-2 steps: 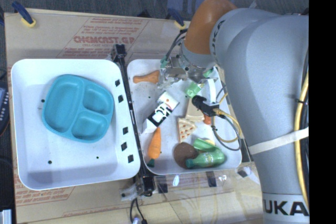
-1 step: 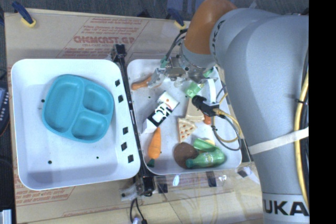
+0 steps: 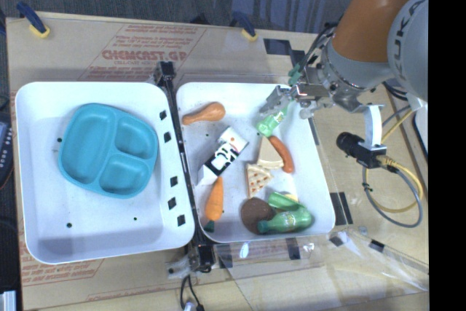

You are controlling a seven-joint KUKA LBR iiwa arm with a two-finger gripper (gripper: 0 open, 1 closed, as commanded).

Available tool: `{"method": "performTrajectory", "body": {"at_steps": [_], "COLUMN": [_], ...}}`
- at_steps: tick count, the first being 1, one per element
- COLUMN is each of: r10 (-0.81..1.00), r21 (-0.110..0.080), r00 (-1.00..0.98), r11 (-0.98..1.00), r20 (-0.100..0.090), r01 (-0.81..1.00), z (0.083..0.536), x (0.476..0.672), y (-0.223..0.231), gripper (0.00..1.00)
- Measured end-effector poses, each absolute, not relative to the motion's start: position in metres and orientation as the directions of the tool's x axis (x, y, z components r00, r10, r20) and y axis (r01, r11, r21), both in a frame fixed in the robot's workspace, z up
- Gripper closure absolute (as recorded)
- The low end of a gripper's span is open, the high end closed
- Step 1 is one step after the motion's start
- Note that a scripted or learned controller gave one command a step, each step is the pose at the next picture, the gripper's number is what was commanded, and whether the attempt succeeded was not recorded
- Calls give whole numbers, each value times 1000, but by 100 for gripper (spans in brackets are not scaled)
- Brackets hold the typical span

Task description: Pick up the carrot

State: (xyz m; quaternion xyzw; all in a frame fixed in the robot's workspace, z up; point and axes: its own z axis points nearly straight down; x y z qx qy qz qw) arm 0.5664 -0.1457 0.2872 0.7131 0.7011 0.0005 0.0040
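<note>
White plastic right bin (image 3: 318, 156) contains the carrot (image 3: 214, 199), tapered and orange, at its near left wall beside a black-and-white carton (image 3: 227, 152). Also present: drumstick (image 3: 204, 113), sausage (image 3: 282, 154), cracker wedge (image 3: 256, 178), brown disc (image 3: 255, 212), glossy green bottle (image 3: 285, 219). Left bin (image 3: 36, 229) holds a blue compartment plate (image 3: 108, 149). Gripper (image 3: 281, 103) sits over the far right corner, touching a green item (image 3: 269, 124); how far it is open cannot be determined.

Two bins sit side by side on the counter (image 3: 109, 47). The left bin (image 3: 36, 229) holds a divided plate (image 3: 108, 149). The right bin (image 3: 317, 171) holds the carrot (image 3: 214, 200) near its front left, my hand (image 3: 285, 100) over its back right.
</note>
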Motion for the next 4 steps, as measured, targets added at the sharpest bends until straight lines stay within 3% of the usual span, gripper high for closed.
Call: {"method": "performTrajectory", "body": {"at_steps": [1,2,3,4], "r10": [989,963,960,900], "r21": [-14,-8,-9,0], "r00": [-150,-269,-279,-436], "r11": [150,269,279,436], "r20": [3,5,4,0], "r01": [989,963,960,900], "z": [181,90,101,194], "x": [503,476,477,478], "y": [-124,-92,-93,-56], "gripper": [0,0,100,100]}}
